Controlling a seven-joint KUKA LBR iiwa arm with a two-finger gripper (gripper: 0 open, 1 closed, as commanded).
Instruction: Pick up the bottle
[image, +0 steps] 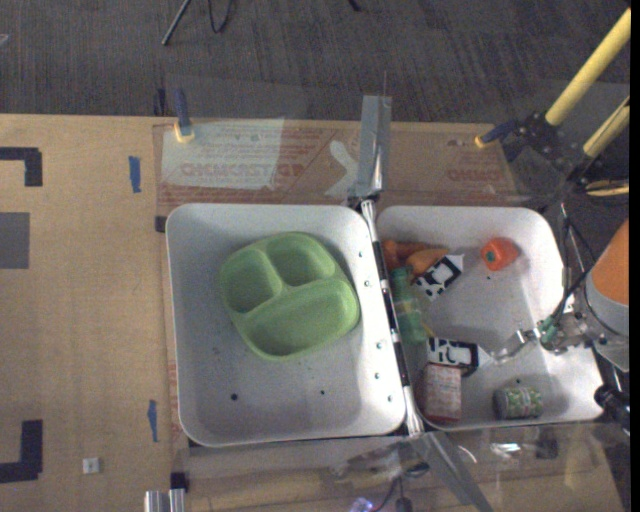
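A slim translucent green bottle (405, 305) lies along the right bin's (500, 222) left wall, its lower end half hidden among packets, while the jaws' state at centre right cannot be told.

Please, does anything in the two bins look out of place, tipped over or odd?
Nothing looks spilled or broken. The green bottle lies on its side against the left wall of the right bin, not upright. The small can near that bin's front also lies on its side. The green divided plate sits flat in the left bin.

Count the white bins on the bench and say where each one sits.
2. The left bin holds a green plate; the right bin beside it holds the small items, with the gripper over it.
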